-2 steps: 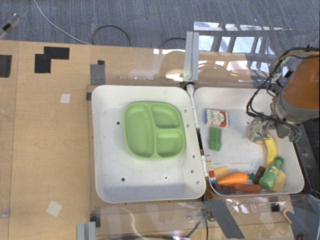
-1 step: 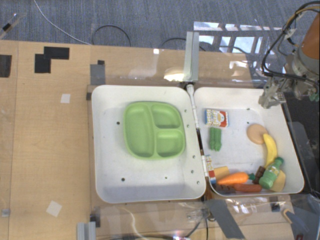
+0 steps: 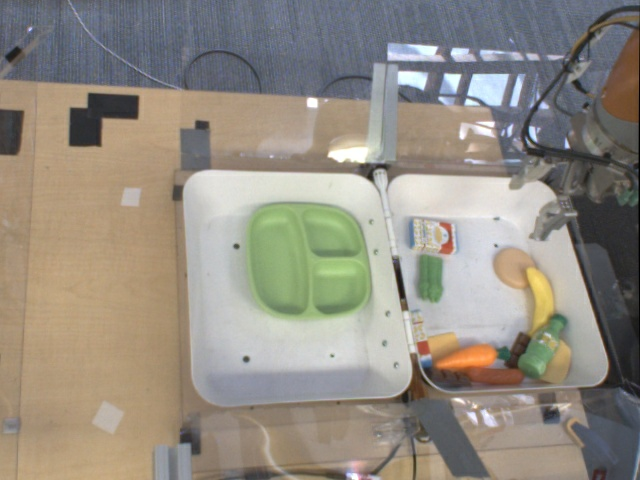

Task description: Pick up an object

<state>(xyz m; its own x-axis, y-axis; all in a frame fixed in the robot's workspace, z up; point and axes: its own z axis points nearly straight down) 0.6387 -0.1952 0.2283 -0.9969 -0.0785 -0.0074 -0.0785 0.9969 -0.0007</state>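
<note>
Front clutter: carrot [image 3: 468, 357] is seen lying crosswise at the near wall of the right bin [image 3: 470, 193], with a dark brown-red thing [image 3: 492, 376] just in front of it that can't really be made out.
Front-left corner of right bin: a small red, white and yellow item [image 3: 420, 340] is tucked against the divider, partly cut off by the rim, so what it is can't be told.
Front-right corner of right bin: a green bottle [image 3: 544, 344] is piled on a yellow block [image 3: 558, 364], with something small and dark [image 3: 519, 347] wedged beside it. Edges overlap, pretty hard to separate.
Banana [image 3: 540, 298]: laid along the right wall of the right bin, touching the tan round piece [image 3: 514, 267] behind it.
Middle of right bin: a red-and-white carton [image 3: 433, 236] is placed toward the back, a green veggie [image 3: 430, 277] just in front of it.
Left bin [image 3: 230, 368]: sits just left of the right bin, a green divided plate [image 3: 306, 260] is laid in its middle.
Gripper [image 3: 553, 218]: hung over the back-right corner of the right bin, well apart from the carton and near the tan piece. Finger spread can't be told from this angle, and nothing is seen held.
Arm [image 3: 610, 118]: cut off by the frame edge, wrapped in cables.
</note>
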